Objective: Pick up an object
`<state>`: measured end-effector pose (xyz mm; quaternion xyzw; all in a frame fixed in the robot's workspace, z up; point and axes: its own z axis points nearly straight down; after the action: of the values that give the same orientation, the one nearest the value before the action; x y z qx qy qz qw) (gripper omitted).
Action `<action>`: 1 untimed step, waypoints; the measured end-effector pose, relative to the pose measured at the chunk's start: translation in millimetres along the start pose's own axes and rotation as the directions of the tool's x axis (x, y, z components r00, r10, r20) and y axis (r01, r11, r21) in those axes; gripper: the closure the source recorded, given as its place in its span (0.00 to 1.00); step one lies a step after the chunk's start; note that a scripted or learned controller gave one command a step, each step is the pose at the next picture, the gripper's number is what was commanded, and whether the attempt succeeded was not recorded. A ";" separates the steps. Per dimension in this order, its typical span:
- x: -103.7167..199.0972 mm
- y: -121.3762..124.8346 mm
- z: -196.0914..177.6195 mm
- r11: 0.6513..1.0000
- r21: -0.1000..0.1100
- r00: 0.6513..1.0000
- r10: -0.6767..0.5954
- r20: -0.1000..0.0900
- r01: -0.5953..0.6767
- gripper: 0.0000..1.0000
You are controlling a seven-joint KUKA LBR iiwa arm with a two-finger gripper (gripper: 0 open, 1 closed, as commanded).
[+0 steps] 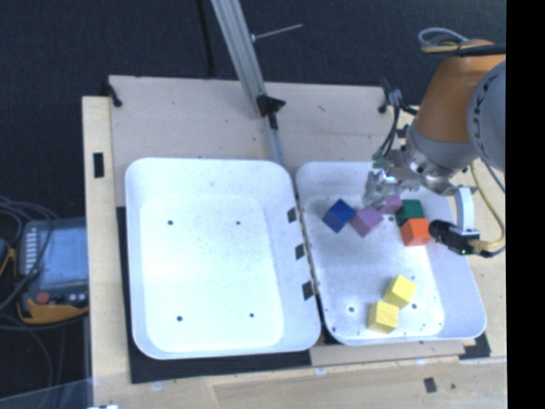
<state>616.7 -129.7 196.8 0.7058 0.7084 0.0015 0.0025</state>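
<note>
Gripper [381, 192] low in right bin [451, 313], just above purple cube [368, 221]; finger state can't tell. Blue cube [338, 216] just left of it, green cube [411, 209] and orange cube [415, 231] right. Two yellow cubes [392, 303] nearer front edge. Left bin [136, 186] alongside on the worktop [187, 118].

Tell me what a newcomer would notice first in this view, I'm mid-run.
Probably the grey arm with its orange band, reaching in from the right with the gripper low over the right bin. Next, the bright blocks in that bin: a blue cube, a purple block, green and orange ones beside the gripper, and two yellow cubes nearer the front. The left bin is plain white beside them.
</note>
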 end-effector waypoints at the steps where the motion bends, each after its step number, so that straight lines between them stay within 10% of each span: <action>1: -3.7 0.6 -44.2 1.000 -0.001 1.000 0.002 0.001 -0.002 1.00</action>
<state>617.1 -133.4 241.0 0.7066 0.7076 0.0015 0.0030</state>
